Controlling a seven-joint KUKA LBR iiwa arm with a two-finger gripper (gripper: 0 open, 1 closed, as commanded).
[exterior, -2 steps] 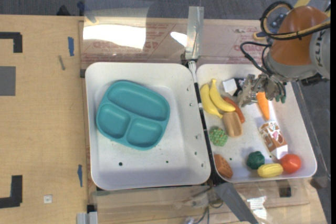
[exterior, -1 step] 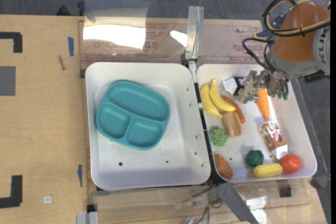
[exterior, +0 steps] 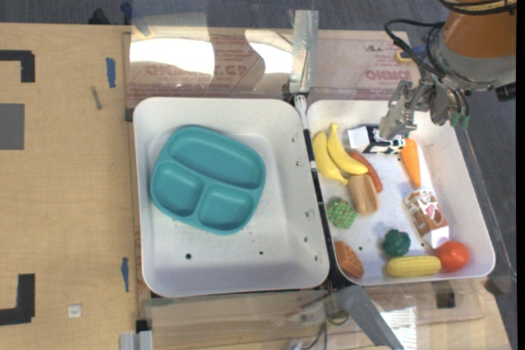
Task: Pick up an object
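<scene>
**Tool above the far end of the right bin**

Grey arm [exterior: 484, 4] with an orange band, reaching in from the right. At its end, the tool [exterior: 396, 117], up over the far part of the right bin [exterior: 469, 176]. Pointing down and a bit left. Spread or pressed together: cannot tell. Nothing seen pinched in it.

Just under and beside the tool tip: a small black and white box [exterior: 374, 140], lying flat in the bin. Touching the tool or not: cannot tell.

More toys in the same bin:
- Two bananas [exterior: 335, 153] side by side, near the bin's left wall.
- A bun [exterior: 362, 193] just below the bananas, with a red sausage [exterior: 374, 174] beside it.
- A carrot [exterior: 411, 164] to the right of the box, pointing toward the front.
- A red and white carton [exterior: 427, 216] lying tilted, below the carrot.
- A bumpy green ball [exterior: 341, 214] near the left wall.
- A dark green broccoli [exterior: 396, 242] near the front.
- A yellow corn [exterior: 413, 265] along the front wall, touching a red tomato [exterior: 453, 256] in the front right corner.
- A brown lump [exterior: 349, 260] in the front left corner.

In the left bin [exterior: 279, 246]: a teal tray [exterior: 209, 179] with three parts, lying flat, well apart from the tool.

Both bins side by side on the light brown desk [exterior: 57, 176].
</scene>
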